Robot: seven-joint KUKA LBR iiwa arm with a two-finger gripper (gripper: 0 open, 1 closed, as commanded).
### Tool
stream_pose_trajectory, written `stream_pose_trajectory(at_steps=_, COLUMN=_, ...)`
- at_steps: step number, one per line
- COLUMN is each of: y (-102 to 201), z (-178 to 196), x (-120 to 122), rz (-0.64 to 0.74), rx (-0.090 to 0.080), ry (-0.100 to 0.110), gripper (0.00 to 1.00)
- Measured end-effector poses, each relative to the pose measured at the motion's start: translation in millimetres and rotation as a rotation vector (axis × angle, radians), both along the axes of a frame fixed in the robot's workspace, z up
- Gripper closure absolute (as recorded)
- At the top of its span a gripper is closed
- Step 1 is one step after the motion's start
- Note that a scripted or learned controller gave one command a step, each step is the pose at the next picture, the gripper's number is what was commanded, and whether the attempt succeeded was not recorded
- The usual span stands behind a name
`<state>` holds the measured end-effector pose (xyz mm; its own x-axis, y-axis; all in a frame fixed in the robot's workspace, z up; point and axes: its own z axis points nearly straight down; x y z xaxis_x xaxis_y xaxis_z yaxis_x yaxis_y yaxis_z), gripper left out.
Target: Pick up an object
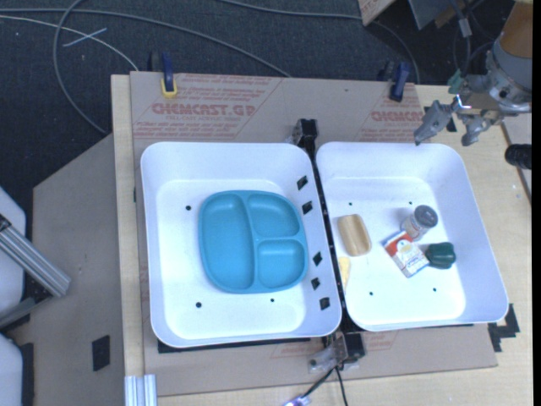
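1. Gripper is seen at the upper right, above the far rim of the right bin, fingers spread wide, nothing held between them.
2. Candidate picks are clustered mid-bin: small jar, flat red-and-white packet, dark green object, tan block.
3. The tan block is judged the cleanest target: it lies apart from the rest, near the divider.
4. For a good grasp, the fingers should be centred over the block's short axis before descent; the jar, packet and green object sit close together, so a mis-grasp is likely there.
5. All candidates lie nearer the camera than the gripper and to the view's left.
6. A blue divided plate sits in the left bin.
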<state>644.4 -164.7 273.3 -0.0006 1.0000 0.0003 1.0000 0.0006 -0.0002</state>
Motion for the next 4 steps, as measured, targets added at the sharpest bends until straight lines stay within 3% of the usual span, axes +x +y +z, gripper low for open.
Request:
stream_pose_trajectory(at_steps=3, y=-19.8, z=-172.7, x=0.7, rz=-0.001, rx=0.0, ry=0.003, gripper=0.0)
stream_pose_trajectory(at_steps=4, y=-19.6, z=-158.7, x=2.0, rz=0.0, rx=0.0, ry=-0.002, gripper=1.0)
